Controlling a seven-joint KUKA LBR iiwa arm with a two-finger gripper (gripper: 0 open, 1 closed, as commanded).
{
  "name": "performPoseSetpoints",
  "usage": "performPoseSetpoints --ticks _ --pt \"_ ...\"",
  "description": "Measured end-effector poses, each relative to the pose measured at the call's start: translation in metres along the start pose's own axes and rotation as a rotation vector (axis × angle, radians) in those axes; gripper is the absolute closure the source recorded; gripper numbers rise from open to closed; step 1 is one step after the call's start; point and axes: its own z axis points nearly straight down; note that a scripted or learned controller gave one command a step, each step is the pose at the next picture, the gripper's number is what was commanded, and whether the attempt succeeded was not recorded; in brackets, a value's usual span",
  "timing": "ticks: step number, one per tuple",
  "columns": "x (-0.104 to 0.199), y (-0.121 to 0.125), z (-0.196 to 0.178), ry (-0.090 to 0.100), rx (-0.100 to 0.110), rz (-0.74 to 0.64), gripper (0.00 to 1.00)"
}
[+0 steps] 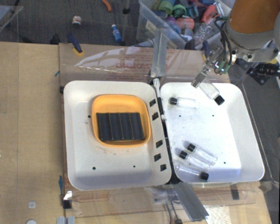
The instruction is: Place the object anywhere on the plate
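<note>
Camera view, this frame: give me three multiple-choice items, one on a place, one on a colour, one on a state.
1. The plate sits in: A the view's left bin; B the right bin; C the clear tub behind.
2. The caps on the clear vials are: A white; B black; C red.
3. The dark ribbed slab: A lies flat on the plate; B stands on end; C hangs from the arm.

Answers: 1 A, white bin floor surrounds the plate. 2 B, each cap is dark against the white. 3 A, its whole top face shows inside the rim.
</note>
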Motion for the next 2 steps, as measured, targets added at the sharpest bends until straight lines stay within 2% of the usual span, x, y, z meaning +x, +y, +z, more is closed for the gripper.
performPoseSetpoints --ticks 1,2 --pt "-0.024 -0.037 -0.103 0.001 0.001 0.012 1.00" --pt "-0.032 -0.048 -0.130 -0.002 0.000 -0.240 1.00"
